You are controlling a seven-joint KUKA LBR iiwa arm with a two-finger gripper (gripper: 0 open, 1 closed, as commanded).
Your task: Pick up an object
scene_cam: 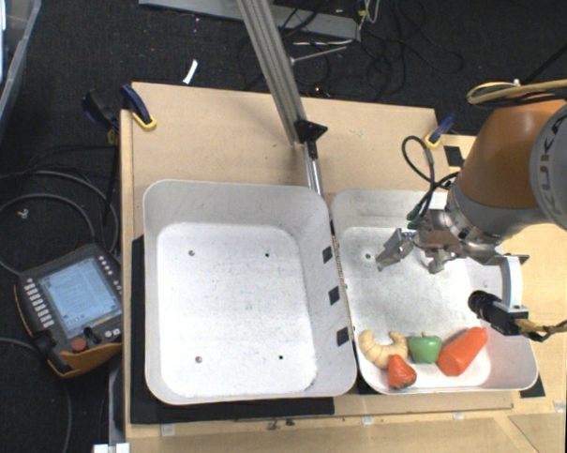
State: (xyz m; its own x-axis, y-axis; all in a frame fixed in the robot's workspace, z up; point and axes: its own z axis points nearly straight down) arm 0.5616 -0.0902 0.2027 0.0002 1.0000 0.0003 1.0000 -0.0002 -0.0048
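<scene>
Altogether, four toys (423,352) lie in the right bin (359,215).

My gripper (416,253) hangs over the right bin (359,215), fingers apart and nothing between them. Well below the fingertips lie a carrot (463,352), green pepper (425,347), strawberry (400,371) and a pale curved piece (379,347).
</scene>
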